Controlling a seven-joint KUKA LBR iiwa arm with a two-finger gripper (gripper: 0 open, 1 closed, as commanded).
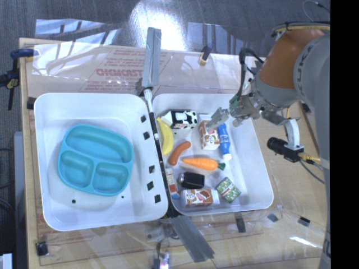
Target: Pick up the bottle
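The jaws' [223,118] state cannot be told. Just below them lies a slim blue plastic bottle [224,138], beside a small boxy carton [208,137].

Bench [67,66] carries two bins side by side. Left bin [50,108] holds a divided tray [95,159], centred. Right bin [259,175] is crowded: banana [165,136] at 9 o'clock along the left wall, sausage [179,152] just right of it, carrot [200,163] at centre, bottle [224,139] at 2 o'clock beside a carton [209,136]. Gripper [238,110] sits over the 1 o'clock rim, behind the bottle.
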